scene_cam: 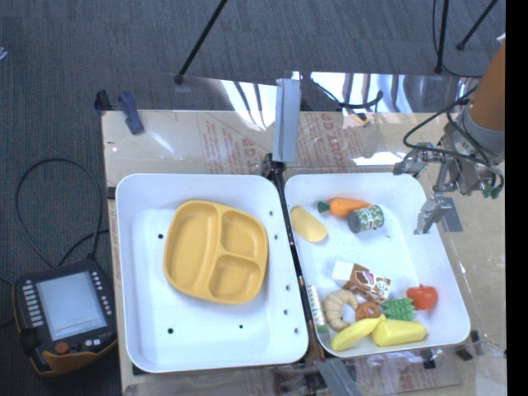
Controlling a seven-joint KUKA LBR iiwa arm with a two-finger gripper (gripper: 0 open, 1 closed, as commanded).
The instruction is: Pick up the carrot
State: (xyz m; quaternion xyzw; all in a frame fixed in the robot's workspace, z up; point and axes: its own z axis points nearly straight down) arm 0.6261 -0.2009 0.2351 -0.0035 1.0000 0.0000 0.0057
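carrot lies just left of the green can, touching it | gripper hovers right of the can, apart from it | claw state: cannot tell

plate in left bin | carrot just left of can, right bin
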